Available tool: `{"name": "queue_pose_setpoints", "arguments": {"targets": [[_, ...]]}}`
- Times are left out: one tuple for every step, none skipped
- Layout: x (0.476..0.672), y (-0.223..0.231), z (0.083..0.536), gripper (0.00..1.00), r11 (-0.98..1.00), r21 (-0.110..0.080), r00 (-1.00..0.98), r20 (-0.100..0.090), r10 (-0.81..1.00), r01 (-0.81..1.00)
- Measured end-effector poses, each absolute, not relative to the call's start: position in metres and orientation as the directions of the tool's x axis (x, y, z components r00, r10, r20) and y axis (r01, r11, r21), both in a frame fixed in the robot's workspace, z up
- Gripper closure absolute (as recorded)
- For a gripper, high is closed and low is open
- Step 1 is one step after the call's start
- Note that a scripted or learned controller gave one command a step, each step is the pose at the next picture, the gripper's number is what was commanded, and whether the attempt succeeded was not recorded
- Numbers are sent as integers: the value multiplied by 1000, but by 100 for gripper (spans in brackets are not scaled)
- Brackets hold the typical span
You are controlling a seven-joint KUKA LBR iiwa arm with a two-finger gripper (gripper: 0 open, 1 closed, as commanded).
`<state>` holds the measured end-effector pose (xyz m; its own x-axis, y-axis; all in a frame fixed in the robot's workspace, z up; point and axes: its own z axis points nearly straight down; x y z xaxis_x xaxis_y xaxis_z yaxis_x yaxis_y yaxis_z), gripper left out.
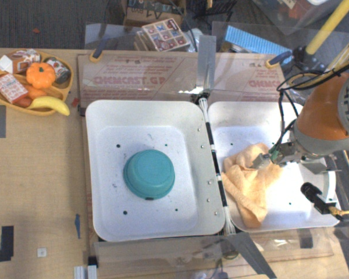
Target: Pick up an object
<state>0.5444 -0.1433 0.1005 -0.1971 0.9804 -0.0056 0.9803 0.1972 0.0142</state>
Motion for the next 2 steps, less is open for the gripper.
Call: {"name": "queue_pose_setpoints", "arguments": {"targets": [[535,-128,90,0,279,10,-279,-6,960,960],[536,-129,101,100,276,14,-276,-6,961,961]]}}
